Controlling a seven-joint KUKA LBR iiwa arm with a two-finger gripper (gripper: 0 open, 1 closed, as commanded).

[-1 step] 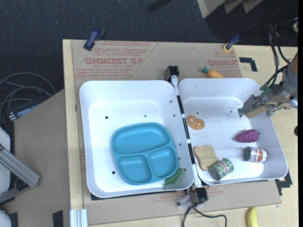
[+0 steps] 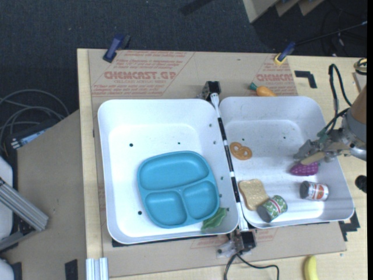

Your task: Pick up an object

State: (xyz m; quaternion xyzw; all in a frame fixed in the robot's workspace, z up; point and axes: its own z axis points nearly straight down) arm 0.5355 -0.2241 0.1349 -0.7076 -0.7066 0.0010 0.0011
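Note:
My gripper (image 2: 309,154) reaches in from the right, low over the right side of the right bin (image 2: 274,101). Directly below it, at its tip, lies a purple bunch of grapes (image 2: 305,168); whether they touch I cannot tell. A small red and white can (image 2: 314,191) lies on its side just in front of the grapes. A green can (image 2: 272,207) lies near the bin's front edge, next to a slice of toast (image 2: 252,192). A pretzel (image 2: 240,151) rests near the bin's left wall.
The left bin (image 2: 108,156) holds a blue divided plate (image 2: 176,187) and a green leafy item (image 2: 214,219) at its front right corner. An orange carrot (image 2: 263,90) lies on the bench behind the right bin, and a yellow banana (image 2: 310,268) lies in front of it.

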